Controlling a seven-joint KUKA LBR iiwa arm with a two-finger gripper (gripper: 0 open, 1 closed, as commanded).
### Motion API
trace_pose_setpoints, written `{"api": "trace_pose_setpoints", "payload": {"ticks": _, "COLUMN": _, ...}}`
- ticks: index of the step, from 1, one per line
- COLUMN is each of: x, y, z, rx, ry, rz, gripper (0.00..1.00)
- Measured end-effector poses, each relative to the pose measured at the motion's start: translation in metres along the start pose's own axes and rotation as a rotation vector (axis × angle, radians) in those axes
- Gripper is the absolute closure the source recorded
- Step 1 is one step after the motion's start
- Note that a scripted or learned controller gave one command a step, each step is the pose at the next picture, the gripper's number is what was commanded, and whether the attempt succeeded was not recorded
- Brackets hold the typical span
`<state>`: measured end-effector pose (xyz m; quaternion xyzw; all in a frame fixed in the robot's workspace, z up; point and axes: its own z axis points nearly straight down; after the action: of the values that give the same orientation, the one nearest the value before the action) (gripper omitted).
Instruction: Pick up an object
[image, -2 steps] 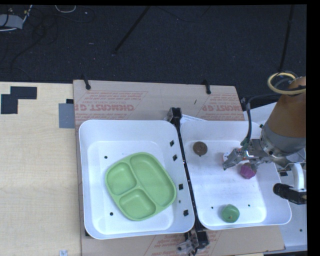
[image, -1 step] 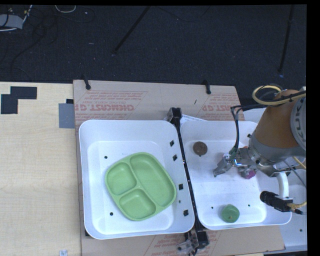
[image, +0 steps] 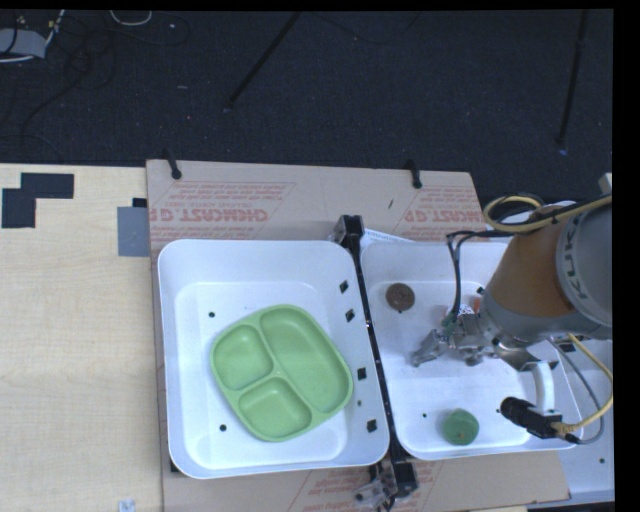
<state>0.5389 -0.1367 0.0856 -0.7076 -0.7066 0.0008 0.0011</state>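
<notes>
Green divided plate (image: 281, 372) in left bin (image: 190, 270), end effector (image: 425, 351) state unclear, cardboard (image: 300, 200) printed "CHEMCAST".

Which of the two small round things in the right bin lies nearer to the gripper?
The brown round piece, at the far side of the right bin, lies nearer to the gripper. The green round piece sits farther, close to the bin's near edge.

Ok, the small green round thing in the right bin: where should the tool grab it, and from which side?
Probably straight from above, closing across the middle of the green round object. It looks low and round, lies free on the right bin floor, but close to the near wall, so a sideways approach looks cramped.
</notes>
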Motion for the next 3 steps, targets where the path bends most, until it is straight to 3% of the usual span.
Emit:
{"api": "trace_pose_setpoints", "payload": {"ticks": 1, "x": -0.001, "y": 0.001, "z": -0.013, "rx": -0.001, "ry": 0.0, "rz": 0.005, "gripper": 1.0}}
{"api": "trace_pose_setpoints", "payload": {"ticks": 3, "x": -0.001, "y": -0.002, "z": -0.127, "rx": -0.005, "ry": -0.001, "rz": -0.002, "gripper": 1.0}}
